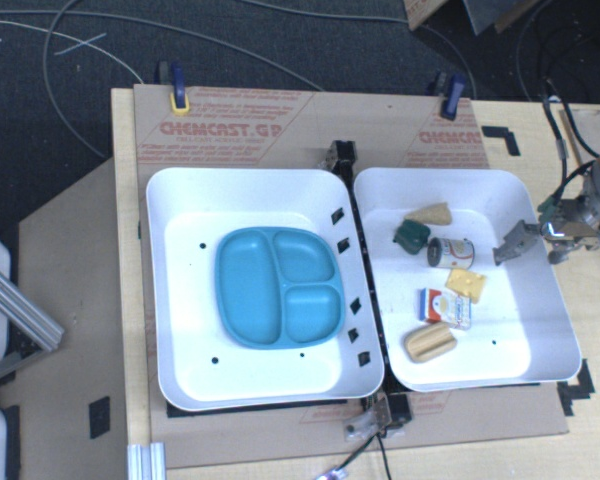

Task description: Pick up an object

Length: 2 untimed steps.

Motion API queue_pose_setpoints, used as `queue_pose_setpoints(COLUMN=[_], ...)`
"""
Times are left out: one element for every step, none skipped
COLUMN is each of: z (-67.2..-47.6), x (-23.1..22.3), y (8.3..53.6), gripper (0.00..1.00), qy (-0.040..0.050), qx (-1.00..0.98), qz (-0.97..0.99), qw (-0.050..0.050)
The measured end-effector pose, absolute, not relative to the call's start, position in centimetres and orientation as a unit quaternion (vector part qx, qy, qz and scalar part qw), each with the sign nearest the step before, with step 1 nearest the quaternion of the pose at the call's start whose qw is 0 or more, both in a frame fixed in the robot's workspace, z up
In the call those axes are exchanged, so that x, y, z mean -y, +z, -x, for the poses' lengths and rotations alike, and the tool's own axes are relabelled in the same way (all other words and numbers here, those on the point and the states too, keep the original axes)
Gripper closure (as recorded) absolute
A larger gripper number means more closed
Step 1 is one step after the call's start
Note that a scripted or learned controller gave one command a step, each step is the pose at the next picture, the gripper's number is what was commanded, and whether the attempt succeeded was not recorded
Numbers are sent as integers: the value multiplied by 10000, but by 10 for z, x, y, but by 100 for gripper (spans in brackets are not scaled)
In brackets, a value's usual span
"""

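Gripper (528,238): we see it at the right bin's (540,353) right edge, over the rim; can't tell its state, nothing visibly held.
Left bin (180,368): holds a blue divided plate (278,286), approx. centred.
Right bin items: tan wedge (430,214) at top, dark green object (412,234) just below, small dark can (448,251) beside it, yellow piece (467,284), red/white/blue packet (446,307), brown bread roll (430,343) nearest the front.
Gripper vs items: apart from all of them; closest are can & yellow piece.

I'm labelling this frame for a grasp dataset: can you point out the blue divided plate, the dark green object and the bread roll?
blue divided plate (248,286): camera view, floor of its large left compartment.
dark green object (413,235): camera view, middle of its top.
bread roll (430,343): camera view, middle of its tan crust.
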<state>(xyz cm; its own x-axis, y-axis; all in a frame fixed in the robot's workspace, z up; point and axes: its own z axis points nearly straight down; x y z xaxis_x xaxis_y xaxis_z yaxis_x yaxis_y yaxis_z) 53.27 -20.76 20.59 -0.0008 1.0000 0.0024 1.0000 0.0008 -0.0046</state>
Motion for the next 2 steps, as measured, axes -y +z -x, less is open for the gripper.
queue_pose_setpoints(z=[-527,-529], x=[213,203], y=[147,96], gripper=[0,0], qy=[10,-2], qx=[7068,7068], qz=[7074,7074], qw=[32,14])
